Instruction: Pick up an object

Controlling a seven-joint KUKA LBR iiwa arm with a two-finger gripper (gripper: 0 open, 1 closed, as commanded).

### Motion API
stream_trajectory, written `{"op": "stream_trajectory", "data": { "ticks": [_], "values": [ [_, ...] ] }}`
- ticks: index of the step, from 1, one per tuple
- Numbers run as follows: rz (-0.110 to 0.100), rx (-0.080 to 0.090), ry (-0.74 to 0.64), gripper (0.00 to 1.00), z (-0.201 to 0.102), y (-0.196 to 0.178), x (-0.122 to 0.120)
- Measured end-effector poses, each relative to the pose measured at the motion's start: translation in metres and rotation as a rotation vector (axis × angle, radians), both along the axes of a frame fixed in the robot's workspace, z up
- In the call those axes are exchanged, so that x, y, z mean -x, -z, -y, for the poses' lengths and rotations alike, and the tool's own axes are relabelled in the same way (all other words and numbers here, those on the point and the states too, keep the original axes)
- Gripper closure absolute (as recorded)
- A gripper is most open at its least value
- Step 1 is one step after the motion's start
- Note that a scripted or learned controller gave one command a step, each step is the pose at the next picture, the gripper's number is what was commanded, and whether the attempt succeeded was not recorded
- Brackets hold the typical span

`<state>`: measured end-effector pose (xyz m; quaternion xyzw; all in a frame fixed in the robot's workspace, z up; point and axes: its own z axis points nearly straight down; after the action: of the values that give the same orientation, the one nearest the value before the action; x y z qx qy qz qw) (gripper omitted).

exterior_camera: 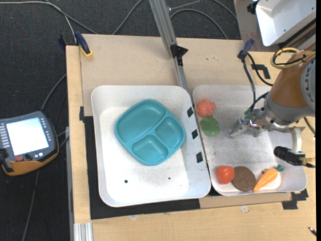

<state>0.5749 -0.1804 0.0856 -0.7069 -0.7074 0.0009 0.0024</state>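
We see a wooden bench (135,59) on a dark floor, with two white bins on it side by side. The left bin (145,190) holds a blue plate (149,131) with three sections, and we will use this plate as our landmark. Right of the plate, in the right bin (235,154), an orange-red toy (205,107) sits just above a green ball (210,126), and the two touch. Farther right and lower than the plate, near the front rim of the right bin, lie a red tomato (225,174), a brown round patty (244,178) and an orange carrot (266,178) in a row. The gripper (241,128) is well to the right of the plate, over a bare part of the right bin, a little right of the green ball. Nothing sits between its fingers, and we cannot tell if they are spread or closed. A screen pad (26,142) lies far left of the plate.
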Motion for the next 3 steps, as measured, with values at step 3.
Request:
{"op": "stream_trajectory", "data": {
  "ticks": [3],
  "values": [
    [0.011,0.003,-0.001,1.00,-0.014,-0.119,0.001]
  ]
}}
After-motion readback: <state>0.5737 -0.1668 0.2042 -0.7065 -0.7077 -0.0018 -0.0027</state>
